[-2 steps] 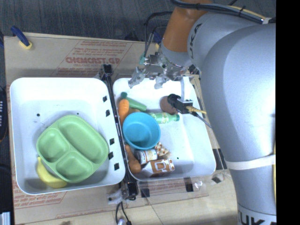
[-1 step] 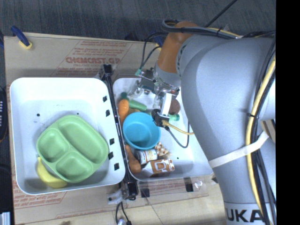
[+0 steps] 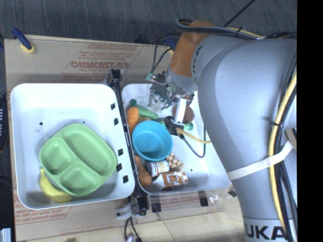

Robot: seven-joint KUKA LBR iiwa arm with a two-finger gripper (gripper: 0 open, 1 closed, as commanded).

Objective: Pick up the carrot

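Observation:
The carrot [image 3: 132, 118] lies in the right bin [image 3: 202, 171] against its left wall, an orange body with a green top pointing right toward the arm. A blue bowl [image 3: 151, 140] sits just below it and touches or overlaps its lower end. My gripper [image 3: 161, 98] hangs low over the back of the right bin, a little up and to the right of the carrot, near the green top. Nothing shows as held in it. The big grey arm covers the right side of that bin.
In the right bin, a second orange item [image 3: 143, 174] and a brown-labelled packet [image 3: 169, 173] lie in front of the bowl, and a brown round object [image 3: 186, 114] sits by the gripper. The left bin [image 3: 30, 105] holds a green divided plate [image 3: 78, 158] over a yellow item [image 3: 50, 190].

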